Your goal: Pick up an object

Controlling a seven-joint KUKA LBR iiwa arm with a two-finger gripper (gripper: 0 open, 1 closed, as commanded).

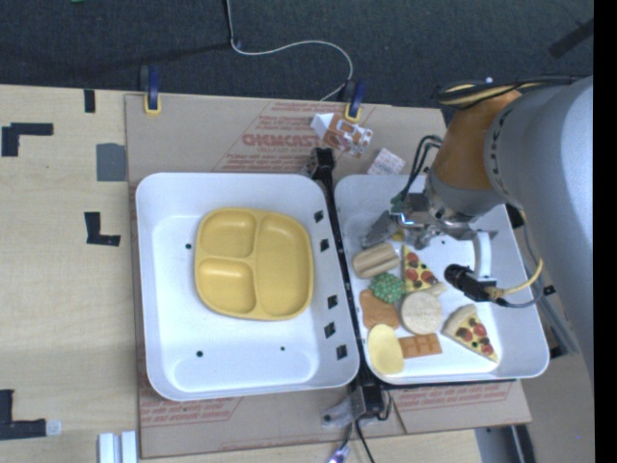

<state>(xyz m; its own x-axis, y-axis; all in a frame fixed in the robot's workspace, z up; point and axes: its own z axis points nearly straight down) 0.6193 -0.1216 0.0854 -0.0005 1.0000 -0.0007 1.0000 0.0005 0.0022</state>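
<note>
Camera view from above: two white bins sit side by side on the bench. The left bin (164, 355) carries a yellow divided plate (254, 262), lying flat a little above its middle, with bare white floor all round it, most of it below. The right bin (521, 355) holds a cluster of toy food against its left wall: a hot-dog bun (375, 258), a small pizza slice (418, 274), a green leafy piece (388, 286), a round cracker (421, 311), a brown biscuit (377, 311), a yellow piece (386, 347), a wafer (420, 345) and a larger pizza slice (470, 332) toward the lower right. My gripper (386, 228) hangs low over the upper part of this bin, just above the bun. I cannot tell how far my fingers are spread, and nothing shows between them. The bin's upper left corner and its right side are bare.
</note>
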